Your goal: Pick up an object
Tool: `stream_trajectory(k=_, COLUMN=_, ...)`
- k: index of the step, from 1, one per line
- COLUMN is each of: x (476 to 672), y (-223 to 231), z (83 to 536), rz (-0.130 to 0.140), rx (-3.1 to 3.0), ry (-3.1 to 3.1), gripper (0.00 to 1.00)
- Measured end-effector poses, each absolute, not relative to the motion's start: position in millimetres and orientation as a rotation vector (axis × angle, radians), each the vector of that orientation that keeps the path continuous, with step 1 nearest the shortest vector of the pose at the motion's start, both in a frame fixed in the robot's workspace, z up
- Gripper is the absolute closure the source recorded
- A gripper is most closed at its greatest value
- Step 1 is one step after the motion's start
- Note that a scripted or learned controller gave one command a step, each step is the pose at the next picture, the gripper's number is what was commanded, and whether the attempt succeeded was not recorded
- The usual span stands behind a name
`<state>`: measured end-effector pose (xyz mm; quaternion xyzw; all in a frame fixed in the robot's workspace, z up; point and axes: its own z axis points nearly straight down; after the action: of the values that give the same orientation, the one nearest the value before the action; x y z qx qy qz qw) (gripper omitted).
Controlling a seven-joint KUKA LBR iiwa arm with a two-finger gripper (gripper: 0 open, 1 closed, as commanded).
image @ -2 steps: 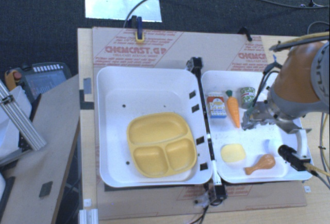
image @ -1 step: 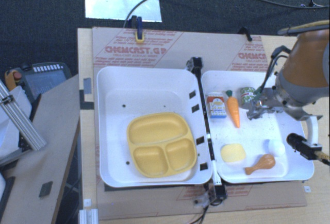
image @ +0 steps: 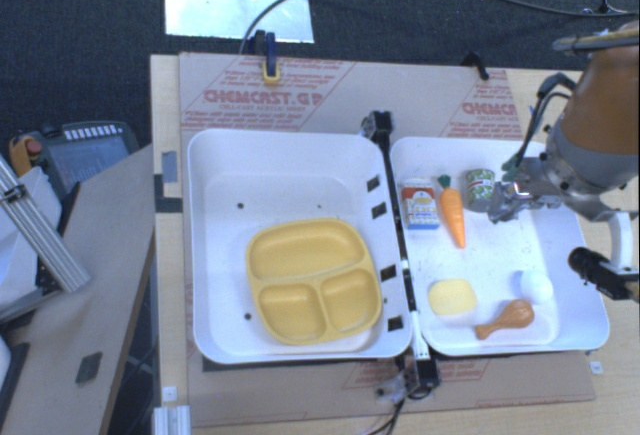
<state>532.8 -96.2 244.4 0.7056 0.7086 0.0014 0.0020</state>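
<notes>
Sitting in the left bin [image: 215,163] is a yellow divided tray [image: 312,279] with 3 compartments. In the right bin [image: 575,323], from left to right, lie a small carton [image: 419,204], an orange carrot [image: 453,215], a pale yellow slice [image: 452,298], a small green can [image: 479,188], a brown drumstick [image: 506,319] and a white egg [image: 532,284]. The gripper [image: 503,200] hangs low just right of the green can, close to touching it; glare and blur there leave its opening impossible to judge, and nothing can be made out in its grasp. The arm [image: 605,113] is cut off by the right edge. Both bins rest on the table [image: 300,88].
</notes>
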Motion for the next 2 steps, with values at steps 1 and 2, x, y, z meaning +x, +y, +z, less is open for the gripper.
stream_trajectory(k=1, x=548.0, y=-49.0, z=242.6, rz=0.005, rx=2.210, ry=2.230, gripper=1.00)
stream_trajectory(k=2, x=555.9, y=2.8, z=228.5, rz=0.003, rx=2.212, ry=2.233, gripper=1.00)
